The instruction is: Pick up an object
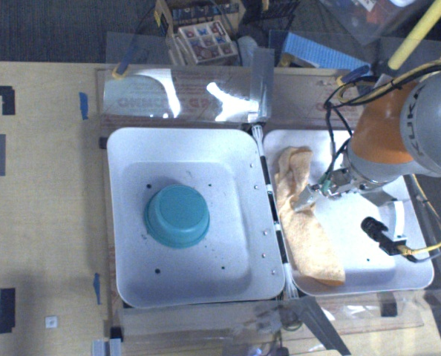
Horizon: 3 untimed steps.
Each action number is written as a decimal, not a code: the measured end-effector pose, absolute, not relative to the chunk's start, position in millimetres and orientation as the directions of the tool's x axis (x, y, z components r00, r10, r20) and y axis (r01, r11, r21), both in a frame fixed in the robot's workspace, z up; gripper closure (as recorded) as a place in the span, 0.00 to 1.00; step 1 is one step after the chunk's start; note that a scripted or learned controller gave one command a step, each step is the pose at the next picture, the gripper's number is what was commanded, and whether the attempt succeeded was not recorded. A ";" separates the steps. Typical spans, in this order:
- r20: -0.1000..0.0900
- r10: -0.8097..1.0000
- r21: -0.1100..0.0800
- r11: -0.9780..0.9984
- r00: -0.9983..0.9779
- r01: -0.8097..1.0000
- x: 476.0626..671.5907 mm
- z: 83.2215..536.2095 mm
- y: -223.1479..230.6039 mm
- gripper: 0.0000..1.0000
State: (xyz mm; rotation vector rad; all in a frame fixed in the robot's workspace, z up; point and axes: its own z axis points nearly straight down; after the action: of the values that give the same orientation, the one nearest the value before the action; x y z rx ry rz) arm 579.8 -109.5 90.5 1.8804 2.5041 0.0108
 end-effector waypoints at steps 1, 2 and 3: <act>-0.005 0.961 0.017 0.276 -0.276 0.961 581.1 101.6 -110.7 1.00; -0.005 0.961 0.017 0.275 -0.275 0.961 581.0 101.6 -110.8 0.00; -0.007 0.944 0.009 0.330 -0.330 0.944 648.4 90.6 -105.6 0.00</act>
State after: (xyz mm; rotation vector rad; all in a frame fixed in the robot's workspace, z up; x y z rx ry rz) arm 648.4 -105.6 90.6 1.8122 2.5530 0.0059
